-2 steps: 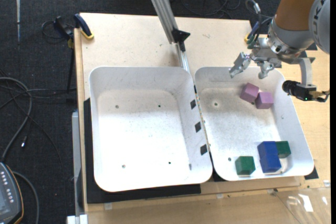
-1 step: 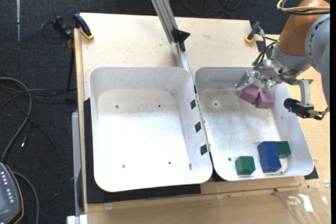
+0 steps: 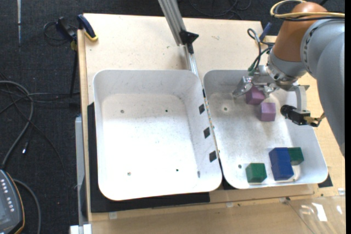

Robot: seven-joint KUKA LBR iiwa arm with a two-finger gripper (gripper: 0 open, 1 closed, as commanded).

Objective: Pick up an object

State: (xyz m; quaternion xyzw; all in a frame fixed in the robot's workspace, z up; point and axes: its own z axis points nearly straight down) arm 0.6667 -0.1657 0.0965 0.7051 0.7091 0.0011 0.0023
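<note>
A purple block (image 3: 255, 96) sits in the upper part of the right-hand bin (image 3: 230, 134), directly under the tool (image 3: 253, 86) of a grey robot arm (image 3: 323, 57), which reaches in from the right side of the table (image 3: 137, 41). The tool's metal fingers (image 3: 242, 87) are lowered around the top of the block, one visible to its left, but whether they are closed on it or merely beside it cannot be told from this angle. A second, paler purple block (image 3: 267, 110) lies just beside the first, toward the front of the bin and touching or nearly touching it.

Near the front edge of the same bin, a green cube (image 3: 255, 172) stands alone, and a taller blue block (image 3: 281, 163) stands to its right, with another green block (image 3: 295, 155) tucked just behind and beside the blue one. A small black part (image 3: 296, 114) with an orange tip hangs off the arm over the bin's right rim.

The left-hand bin (image 3: 109, 118) lies alongside, its white floor speckled with dark marks. The two bins meet at a shared edge marked with small black squares. An aluminium strut (image 3: 164, 0) slants across the back of the pale wooden table, and a yellow-and-blue handled tool (image 3: 88, 28) rests at the table's far left corner. Cables (image 3: 33, 134) trail over the dark carpet around the table.
</note>
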